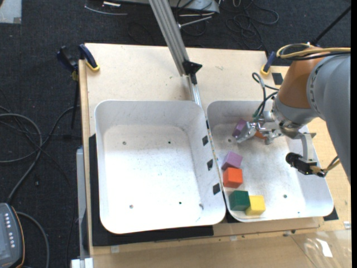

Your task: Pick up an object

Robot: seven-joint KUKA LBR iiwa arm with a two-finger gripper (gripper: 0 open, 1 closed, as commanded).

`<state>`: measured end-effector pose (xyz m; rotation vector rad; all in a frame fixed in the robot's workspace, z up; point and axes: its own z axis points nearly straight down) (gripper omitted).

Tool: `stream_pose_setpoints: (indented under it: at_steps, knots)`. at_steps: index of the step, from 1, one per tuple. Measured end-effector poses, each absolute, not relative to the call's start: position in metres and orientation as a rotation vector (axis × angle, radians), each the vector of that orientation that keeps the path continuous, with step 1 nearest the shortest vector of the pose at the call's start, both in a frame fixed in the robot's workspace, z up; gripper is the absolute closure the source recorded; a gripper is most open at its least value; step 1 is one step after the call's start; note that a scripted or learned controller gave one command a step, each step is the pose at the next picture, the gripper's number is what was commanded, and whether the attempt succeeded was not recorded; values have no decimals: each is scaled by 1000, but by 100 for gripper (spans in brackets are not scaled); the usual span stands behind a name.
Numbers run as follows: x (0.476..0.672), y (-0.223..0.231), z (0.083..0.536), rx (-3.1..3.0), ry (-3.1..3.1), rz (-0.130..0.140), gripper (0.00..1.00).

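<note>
The gripper [249, 132] sits low at the far side of the right bin [312, 197], fingers apparently clenched on a purple piece [240, 127]. Four blocks lie nearer: purple [232, 160], orange [233, 177], green [240, 200], yellow [256, 204]. Grasp looks made; next, a straight lift.

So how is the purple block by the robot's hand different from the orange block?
The upper purple block sits right at the gripper, tilted; whether it is gripped is unclear. The orange block lies flat, farther down the right bin, away from the gripper, touching a second purple block. Their colours differ. Both are small blocks in the same bin.
</note>
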<state>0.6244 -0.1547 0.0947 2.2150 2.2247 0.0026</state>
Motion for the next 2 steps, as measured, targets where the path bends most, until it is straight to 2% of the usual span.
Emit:
stream_pose_setpoints:
  at_steps: [1,2]
  knots:
    - [668,-140,89,2275,2240,-83,0]
    - [659,-147,90,2257,2236,-36,0]
